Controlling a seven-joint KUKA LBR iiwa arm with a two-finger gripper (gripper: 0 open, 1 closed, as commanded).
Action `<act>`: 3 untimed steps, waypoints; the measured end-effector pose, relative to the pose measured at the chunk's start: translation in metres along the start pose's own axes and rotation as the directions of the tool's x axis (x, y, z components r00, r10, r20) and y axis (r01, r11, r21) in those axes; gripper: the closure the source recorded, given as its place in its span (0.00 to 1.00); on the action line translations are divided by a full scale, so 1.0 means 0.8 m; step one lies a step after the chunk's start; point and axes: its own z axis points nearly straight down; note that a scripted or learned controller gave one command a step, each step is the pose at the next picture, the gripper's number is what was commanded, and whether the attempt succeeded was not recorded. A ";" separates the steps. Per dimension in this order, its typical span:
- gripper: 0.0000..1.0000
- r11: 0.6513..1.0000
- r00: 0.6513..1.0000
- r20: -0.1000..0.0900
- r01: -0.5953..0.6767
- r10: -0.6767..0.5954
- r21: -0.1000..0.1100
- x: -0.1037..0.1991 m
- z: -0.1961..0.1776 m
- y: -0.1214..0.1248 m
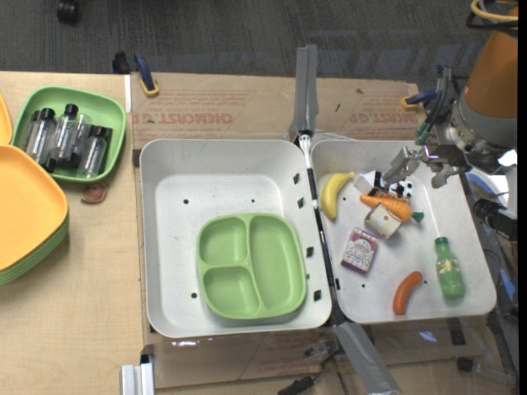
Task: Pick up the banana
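- A wooden bench (74,319) stands on dark carpet, with flattened cardboard (222,109) under two shallow white bins set side by side.
- The gripper (418,164) hangs over the upper right part of the right bin (478,295); its two fingers (401,165) stand apart with nothing between them.
- Just below the gripper lie a carrot (389,203) and a small black-and-white item (401,190) (too small to identify), with a pale block (384,220) touching the carrot's underside.
- The banana (333,193) lies in the same bin near its left wall, left of the carrot and apart from the gripper, its curved back toward the divider.
- Further out in that bin: a pink card packet (360,250) near the middle, a sausage (406,292) toward the front and a green bottle (450,267) at the right.
- The arm's orange band (494,64) rises at the right edge.
- The left bin (165,220) holds a green divided plate (251,266).
- At far left sit a green tray (107,109) of vials (66,138) and a stack of orange plates (29,220).
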 end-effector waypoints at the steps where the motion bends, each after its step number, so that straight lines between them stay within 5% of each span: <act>1: 0.00 1.000 1.000 0.001 -0.002 0.002 -0.002 0.102 0.105 0.106; 2: 0.00 0.998 0.998 0.001 0.055 -0.055 -0.003 0.175 0.104 0.129; 3: 1.00 0.999 0.999 0.002 0.053 -0.053 -0.002 0.173 0.094 0.129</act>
